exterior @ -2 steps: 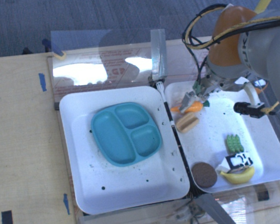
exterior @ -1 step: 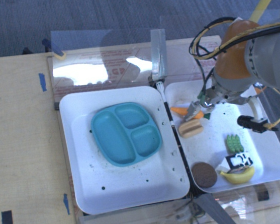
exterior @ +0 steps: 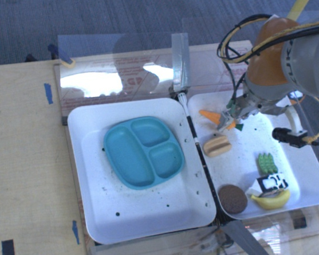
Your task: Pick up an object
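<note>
My arm point(exterior: 289, 56) reaches in from the right over the right bin point(exterior: 308, 160). My end effector point(exterior: 231, 115) sits low at the bin's upper left, touching or just over the carrot point(exterior: 210, 114); I cannot tell whether it is released or clenched. A bun point(exterior: 217, 145) lies just below the carrot. Further down lie a green piece point(exterior: 266, 163), a brown disc point(exterior: 233, 198) and a banana point(exterior: 271, 199). The left bin point(exterior: 88, 161) holds a blue divided plate point(exterior: 144, 152).

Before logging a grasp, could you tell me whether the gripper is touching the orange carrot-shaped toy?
Cannot tell: in the camera view the gripper overlaps the orange carrot-shaped toy, hiding any contact or gap.
</note>
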Robot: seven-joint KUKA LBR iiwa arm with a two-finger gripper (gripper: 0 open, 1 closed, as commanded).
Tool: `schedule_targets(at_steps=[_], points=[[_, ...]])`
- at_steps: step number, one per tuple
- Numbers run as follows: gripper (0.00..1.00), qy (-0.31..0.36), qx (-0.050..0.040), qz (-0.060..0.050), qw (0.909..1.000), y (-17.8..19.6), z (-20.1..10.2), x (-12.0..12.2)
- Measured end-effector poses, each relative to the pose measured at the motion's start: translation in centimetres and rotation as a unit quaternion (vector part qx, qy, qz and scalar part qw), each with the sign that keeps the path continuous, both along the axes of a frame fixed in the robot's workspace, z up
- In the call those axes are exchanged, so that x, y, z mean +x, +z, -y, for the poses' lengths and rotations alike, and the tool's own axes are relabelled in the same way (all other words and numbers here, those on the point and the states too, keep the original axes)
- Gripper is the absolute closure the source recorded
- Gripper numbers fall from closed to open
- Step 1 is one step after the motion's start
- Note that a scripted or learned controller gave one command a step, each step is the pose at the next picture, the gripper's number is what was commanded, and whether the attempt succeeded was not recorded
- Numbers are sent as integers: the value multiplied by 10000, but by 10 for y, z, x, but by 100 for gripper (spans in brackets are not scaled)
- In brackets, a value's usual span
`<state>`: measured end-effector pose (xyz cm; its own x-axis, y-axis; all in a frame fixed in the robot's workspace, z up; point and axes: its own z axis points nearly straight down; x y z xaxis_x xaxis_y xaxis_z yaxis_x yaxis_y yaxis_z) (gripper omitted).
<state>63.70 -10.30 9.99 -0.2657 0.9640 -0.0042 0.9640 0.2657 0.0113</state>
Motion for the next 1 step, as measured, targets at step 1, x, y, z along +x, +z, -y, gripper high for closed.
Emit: schedule_targets(at_steps=[1], points=[[100,-5,15,5,10000,92,-67,28]])
